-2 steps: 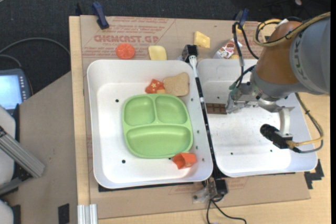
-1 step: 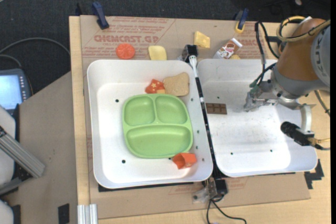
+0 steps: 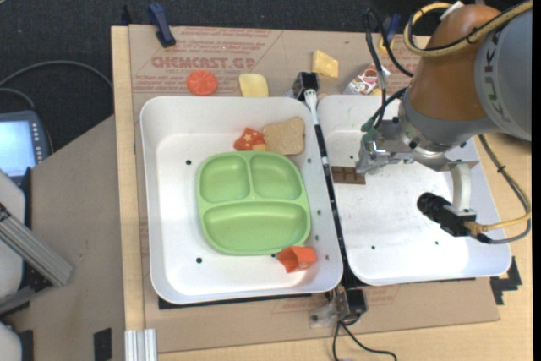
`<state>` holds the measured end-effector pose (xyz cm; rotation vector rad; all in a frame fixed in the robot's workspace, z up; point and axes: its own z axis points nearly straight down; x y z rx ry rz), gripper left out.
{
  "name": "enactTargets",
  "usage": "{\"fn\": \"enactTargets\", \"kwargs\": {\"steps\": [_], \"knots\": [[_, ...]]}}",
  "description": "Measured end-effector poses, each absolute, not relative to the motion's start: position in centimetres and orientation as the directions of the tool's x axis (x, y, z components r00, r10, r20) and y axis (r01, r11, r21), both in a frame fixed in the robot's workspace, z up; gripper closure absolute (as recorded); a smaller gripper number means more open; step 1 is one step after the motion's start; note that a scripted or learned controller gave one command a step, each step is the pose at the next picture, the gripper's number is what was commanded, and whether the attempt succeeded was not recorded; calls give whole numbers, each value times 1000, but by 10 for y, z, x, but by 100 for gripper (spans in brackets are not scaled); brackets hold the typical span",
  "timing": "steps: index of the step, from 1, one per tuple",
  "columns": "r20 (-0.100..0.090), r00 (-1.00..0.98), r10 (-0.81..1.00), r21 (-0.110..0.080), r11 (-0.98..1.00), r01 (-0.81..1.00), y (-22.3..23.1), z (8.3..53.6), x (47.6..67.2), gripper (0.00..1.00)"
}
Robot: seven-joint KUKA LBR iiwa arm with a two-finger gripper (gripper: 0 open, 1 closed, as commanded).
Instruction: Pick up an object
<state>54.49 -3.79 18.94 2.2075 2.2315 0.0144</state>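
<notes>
My gripper (image 3: 362, 166) reaches down into the right bin (image 3: 423, 241) near its left wall. A small brown block (image 3: 344, 175) lies on the bin floor right at the fingertips, touching or just beside them. The arm's grey wrist and orange band (image 3: 452, 55) hang over the bin's upper part and hide the fingers from above. In the left bin (image 3: 165, 207) sits a green divided plate (image 3: 252, 203), with a slice of toast (image 3: 285, 135), a red piece (image 3: 250, 139) and an orange block (image 3: 297, 258) around it.
Behind the bins on the cardboard lie a red disc (image 3: 202, 82), a pale yellow piece (image 3: 253, 85), a yellow wedge (image 3: 325, 63) and a small red-and-white item (image 3: 363, 82). A blue clamp (image 3: 161, 24) sits at the board's back edge. A black cable fitting (image 3: 444, 214) hangs over the right bin.
</notes>
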Motion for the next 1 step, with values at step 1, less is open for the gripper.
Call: {"fn": "enactTargets", "kwargs": {"steps": [1], "knots": [[-3, 4, 1000, -2, -4, 1000, -95, 113, 588, 100]]}}
